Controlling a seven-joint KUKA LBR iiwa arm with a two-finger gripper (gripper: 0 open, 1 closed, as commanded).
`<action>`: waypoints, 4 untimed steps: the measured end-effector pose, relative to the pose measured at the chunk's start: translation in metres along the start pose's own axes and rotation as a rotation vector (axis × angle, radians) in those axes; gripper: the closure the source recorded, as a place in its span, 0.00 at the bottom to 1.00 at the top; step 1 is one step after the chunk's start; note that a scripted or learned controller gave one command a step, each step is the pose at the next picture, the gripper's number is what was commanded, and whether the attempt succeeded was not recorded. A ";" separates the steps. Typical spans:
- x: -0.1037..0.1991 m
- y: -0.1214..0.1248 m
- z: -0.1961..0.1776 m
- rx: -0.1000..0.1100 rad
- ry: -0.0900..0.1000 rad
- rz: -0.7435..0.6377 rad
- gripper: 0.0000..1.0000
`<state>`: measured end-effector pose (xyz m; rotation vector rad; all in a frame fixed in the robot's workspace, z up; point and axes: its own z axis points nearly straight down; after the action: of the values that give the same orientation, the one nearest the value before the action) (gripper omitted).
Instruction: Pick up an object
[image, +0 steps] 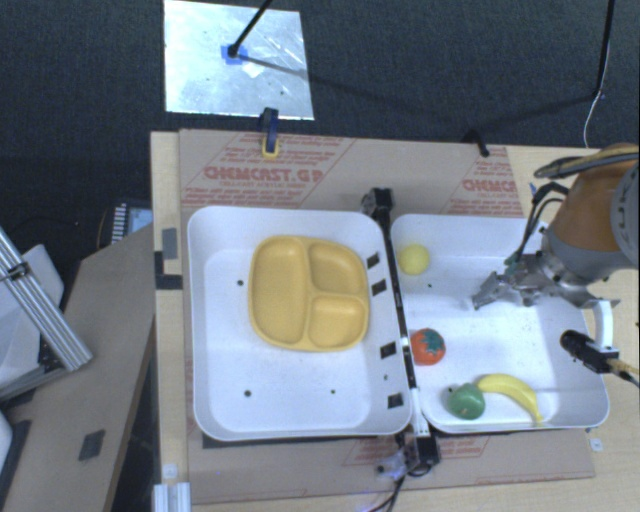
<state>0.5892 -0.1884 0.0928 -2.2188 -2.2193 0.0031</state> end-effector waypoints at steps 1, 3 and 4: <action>-0.001 0.003 -0.015 -0.009 -0.003 0.000 1.00; 0.007 0.023 -0.127 -0.013 -0.004 -0.006 1.00; 0.007 0.025 -0.164 -0.010 -0.003 -0.005 1.00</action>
<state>0.6145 -0.1814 0.2566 -2.2198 -2.2313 -0.0049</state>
